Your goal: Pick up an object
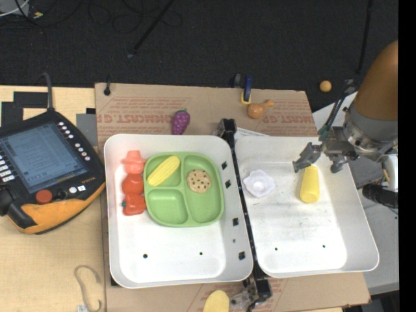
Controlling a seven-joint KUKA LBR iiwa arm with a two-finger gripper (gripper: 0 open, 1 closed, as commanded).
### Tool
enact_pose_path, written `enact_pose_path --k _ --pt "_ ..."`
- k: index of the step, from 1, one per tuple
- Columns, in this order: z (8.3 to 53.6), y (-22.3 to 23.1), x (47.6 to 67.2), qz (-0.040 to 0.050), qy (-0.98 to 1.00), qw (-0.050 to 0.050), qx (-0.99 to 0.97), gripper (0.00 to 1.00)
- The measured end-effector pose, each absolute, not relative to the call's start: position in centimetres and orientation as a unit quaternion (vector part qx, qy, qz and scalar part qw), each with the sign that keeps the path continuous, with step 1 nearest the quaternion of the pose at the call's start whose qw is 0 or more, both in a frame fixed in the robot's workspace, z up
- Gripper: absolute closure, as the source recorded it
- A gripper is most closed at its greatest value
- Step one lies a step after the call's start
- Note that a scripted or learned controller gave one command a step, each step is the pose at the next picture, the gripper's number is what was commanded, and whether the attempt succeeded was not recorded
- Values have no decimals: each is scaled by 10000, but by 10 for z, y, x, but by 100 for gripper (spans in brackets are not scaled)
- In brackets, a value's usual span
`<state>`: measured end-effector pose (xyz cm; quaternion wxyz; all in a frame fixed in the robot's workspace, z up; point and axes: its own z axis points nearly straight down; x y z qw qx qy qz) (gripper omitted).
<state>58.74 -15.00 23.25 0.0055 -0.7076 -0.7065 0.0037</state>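
The gripper [323, 157] sits over the top right of the right bin [338, 252], fingers spread apart with nothing between them. The yellow cylinder [310, 183] lies just below it, upright-ish, near the bin's upper middle and well clear of the right wall, so there's room on both sides of it. A small white cup [259, 184] sits to its left, close to the divider between the bins, apart from the cylinder. The lower half of the right bin is bare plastic. The left bin [169, 265] is busier: a green tray [185, 213] holds a corn cob [162, 169] in its upper left section and a cookie [199, 181] in the upper right, and a red figure [133, 184] is jammed between the tray and the bin's left wall, touching the tray. Behind the bins on the cardboard [143, 112] are a purple grape bunch [180, 121] and an orange pear-ish thing [259, 108]. A yellow lump [216, 301] is cut off at the bottom edge. The arm's orange band [383, 77] runs out of frame on the right, and one fingertip is hard to separate from the wrist hardware.
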Motion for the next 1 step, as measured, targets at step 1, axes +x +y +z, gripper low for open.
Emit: enact_pose_path --k 1 --pt "239 -150 590 4 -7071 11 -7071 0"
